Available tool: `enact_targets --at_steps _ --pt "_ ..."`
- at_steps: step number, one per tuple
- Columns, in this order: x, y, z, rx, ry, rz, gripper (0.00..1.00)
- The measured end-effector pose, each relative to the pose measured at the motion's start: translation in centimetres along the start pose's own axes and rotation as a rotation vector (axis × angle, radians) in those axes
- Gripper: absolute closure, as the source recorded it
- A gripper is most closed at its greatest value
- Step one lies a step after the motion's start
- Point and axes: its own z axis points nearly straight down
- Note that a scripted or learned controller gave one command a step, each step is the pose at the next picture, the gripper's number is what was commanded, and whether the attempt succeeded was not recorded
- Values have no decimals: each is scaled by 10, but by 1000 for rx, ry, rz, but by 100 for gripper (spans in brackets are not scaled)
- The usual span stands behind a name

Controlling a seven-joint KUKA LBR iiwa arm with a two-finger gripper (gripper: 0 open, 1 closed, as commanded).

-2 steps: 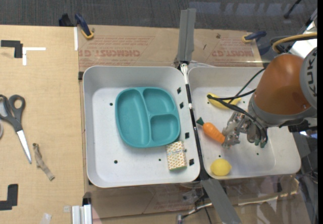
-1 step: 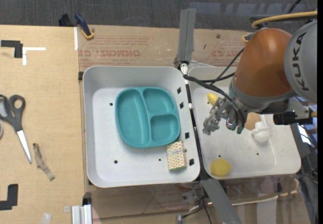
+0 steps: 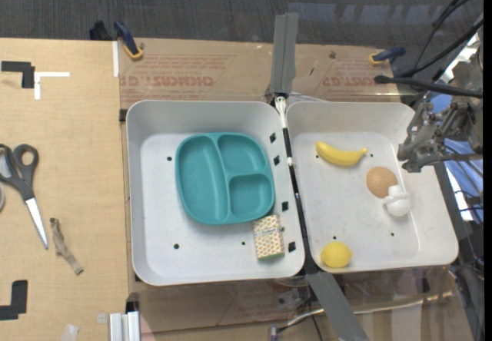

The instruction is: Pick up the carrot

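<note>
Gripper [image 3: 419,149]: at the right edge of the frame, above the right bin's [image 3: 430,251] right rim; whether clenched or released cannot be told. Right bin contents: banana [image 3: 341,153] near the upper middle; brown egg-shaped item [image 3: 380,180] touching a small white item [image 3: 397,203]; lemon [image 3: 336,255] at the lower left. Carrot: cannot be made out. Left bin [image 3: 150,232]: teal divided plate [image 3: 200,178], small patterned box [image 3: 269,237] at its lower right. Table [image 3: 61,178], left side: scissors [image 3: 23,178].

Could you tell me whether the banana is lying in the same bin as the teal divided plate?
No, the banana lies in the right bin, while the teal divided plate sits in the left bin.
</note>
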Motion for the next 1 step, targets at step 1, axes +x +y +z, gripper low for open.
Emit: enact_targets --at_steps 1 --pt "-20 -8 135 0 7 324 100"
